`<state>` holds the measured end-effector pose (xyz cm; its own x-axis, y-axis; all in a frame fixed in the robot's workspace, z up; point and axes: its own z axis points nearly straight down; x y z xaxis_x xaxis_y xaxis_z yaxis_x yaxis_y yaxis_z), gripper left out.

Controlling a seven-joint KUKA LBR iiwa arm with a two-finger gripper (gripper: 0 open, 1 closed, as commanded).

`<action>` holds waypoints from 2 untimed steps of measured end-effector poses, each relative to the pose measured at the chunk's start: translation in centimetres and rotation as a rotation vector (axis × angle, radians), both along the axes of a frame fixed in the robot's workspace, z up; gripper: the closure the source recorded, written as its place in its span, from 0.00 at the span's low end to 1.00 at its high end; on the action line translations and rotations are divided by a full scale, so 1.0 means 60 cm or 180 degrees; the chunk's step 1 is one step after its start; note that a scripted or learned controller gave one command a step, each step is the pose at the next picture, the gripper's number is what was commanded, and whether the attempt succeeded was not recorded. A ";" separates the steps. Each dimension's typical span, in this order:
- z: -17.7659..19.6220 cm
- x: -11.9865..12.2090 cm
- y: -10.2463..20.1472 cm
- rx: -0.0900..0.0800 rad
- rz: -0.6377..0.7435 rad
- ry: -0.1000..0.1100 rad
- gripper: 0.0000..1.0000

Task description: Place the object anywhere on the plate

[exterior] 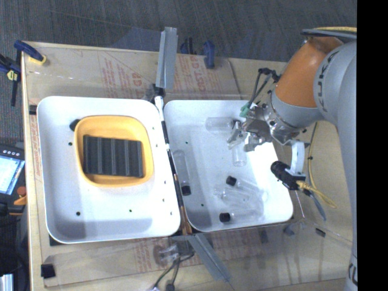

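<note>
A plywood counter point(91, 71) on dark carpet point(121, 5) bears two white bins; the pincer point(241, 139) hovers over the right bin point(194, 126), its grip impossible to tell.

The clear objects point(239, 194) in the right bin point(194, 162) are too faint to identify, perhaps small bottles, and the tool point(241, 133) is too blurred to read.
</note>
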<state>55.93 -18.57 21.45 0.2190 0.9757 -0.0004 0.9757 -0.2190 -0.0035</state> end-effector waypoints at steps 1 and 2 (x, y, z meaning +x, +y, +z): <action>-0.003 0.040 0.149 0.0003 0.0641 0.0001 1.00; -0.033 0.072 0.305 0.0002 0.0958 0.0003 1.00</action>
